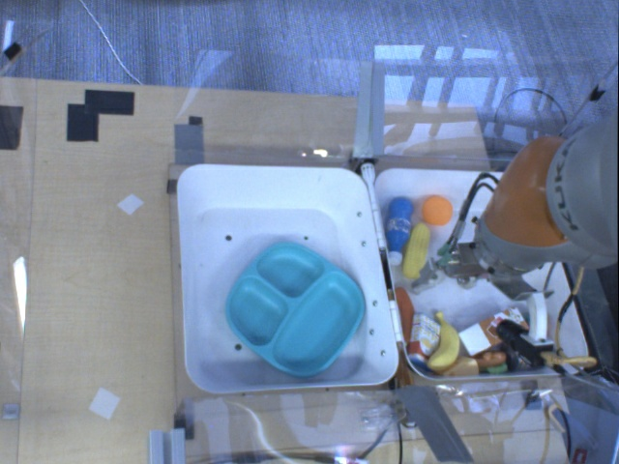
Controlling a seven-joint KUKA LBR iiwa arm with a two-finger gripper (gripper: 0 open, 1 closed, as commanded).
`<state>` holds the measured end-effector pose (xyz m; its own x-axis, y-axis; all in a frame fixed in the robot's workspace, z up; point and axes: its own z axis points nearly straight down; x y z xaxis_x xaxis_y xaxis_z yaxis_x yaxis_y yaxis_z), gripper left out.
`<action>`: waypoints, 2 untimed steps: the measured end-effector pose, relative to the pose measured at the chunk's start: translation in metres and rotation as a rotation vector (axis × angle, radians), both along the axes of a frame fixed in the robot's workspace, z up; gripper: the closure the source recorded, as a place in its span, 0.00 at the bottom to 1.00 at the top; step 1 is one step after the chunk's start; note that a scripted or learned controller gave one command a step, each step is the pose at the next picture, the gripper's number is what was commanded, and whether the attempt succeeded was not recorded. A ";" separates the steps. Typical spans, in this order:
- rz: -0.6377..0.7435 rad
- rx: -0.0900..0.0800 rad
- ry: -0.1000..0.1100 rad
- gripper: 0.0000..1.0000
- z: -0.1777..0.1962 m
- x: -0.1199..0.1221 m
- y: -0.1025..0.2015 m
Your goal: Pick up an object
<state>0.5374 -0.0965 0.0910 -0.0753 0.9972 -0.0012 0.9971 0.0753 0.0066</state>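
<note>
Bananas [443, 344] feel soft and light, so grab the middle gently. I cannot tell how the hand [447, 262] stands.

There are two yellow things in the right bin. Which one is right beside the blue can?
The upright yellow bottle, touching the blue can. The other, a curved banana, lies lower in the bin.

Wooden bench [87, 288] beneath blue carpeted floor [290, 27]
</note>
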 end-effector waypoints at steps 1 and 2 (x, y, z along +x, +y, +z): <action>0.006 -0.001 -0.003 0.00 -0.003 0.071 -0.013; -0.111 -0.001 0.020 0.00 -0.005 0.129 0.007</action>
<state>0.6662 -0.0892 0.0863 0.0358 0.9994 -0.0020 0.9993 -0.0358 -0.0131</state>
